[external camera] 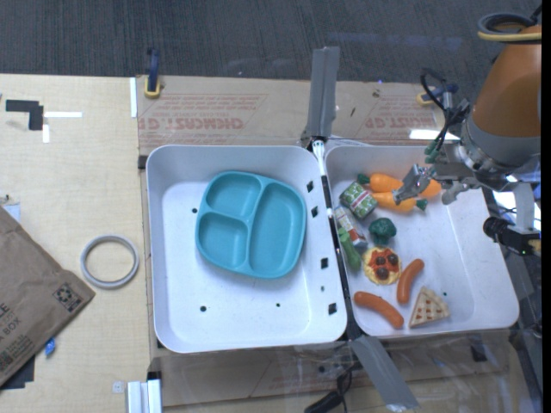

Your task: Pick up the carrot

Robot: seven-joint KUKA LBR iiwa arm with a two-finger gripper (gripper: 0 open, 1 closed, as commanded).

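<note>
The carrot (385, 181) is orange with a green leafy end on its left. It lies near the far edge of the right bin (482, 308). A second orange piece (398, 200) lies just in front of it and reaches right under the gripper. My gripper (419, 184) hangs low over the right ends of these two orange items, at the end of the grey arm with the orange band (512, 84). From this angle I cannot make out whether it touches or holds either one.
Also in the right bin are a green packet (357, 199), a broccoli (382, 228), a small round tart (382, 265), two sausages (410, 280) (379, 310) and a pizza slice (428, 308). The left bin holds a teal divided plate (251, 224). A tape roll (109, 260) lies on the bench.
</note>
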